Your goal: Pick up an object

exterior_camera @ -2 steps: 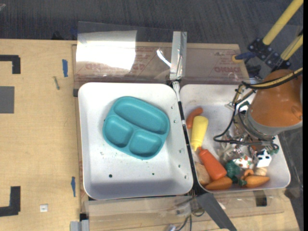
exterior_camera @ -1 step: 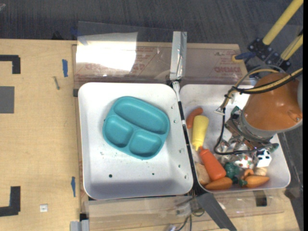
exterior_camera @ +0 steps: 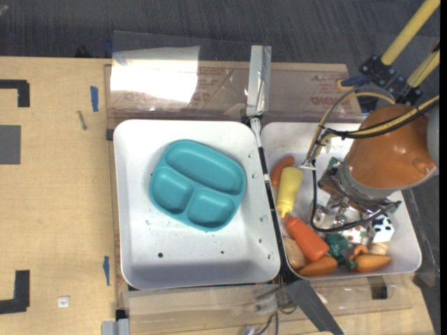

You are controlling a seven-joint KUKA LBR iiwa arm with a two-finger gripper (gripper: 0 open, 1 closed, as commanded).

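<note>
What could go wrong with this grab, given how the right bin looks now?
1. The toys in the right bin lie crowded: the yellow bottle, the orange-red bottle, a carrot and a green piece touch or overlap, so the gripper may nudge neighbours or close on two things.
2. The arm's orange band and cables hide the contact spot, so a miss would be hard to spot.

My gripper [exterior_camera: 347, 218] hangs low in the right bin [exterior_camera: 412, 246], over a heap of toy food: a yellow bottle [exterior_camera: 289, 190], an orange-red piece [exterior_camera: 306, 235] leaning against it, a carrot [exterior_camera: 372, 262] and something dark green [exterior_camera: 340, 246]. Wires blur my fingers, so their state is unclear. In the left bin [exterior_camera: 140, 243] a teal divided plate [exterior_camera: 198, 183] lies flat.
</note>
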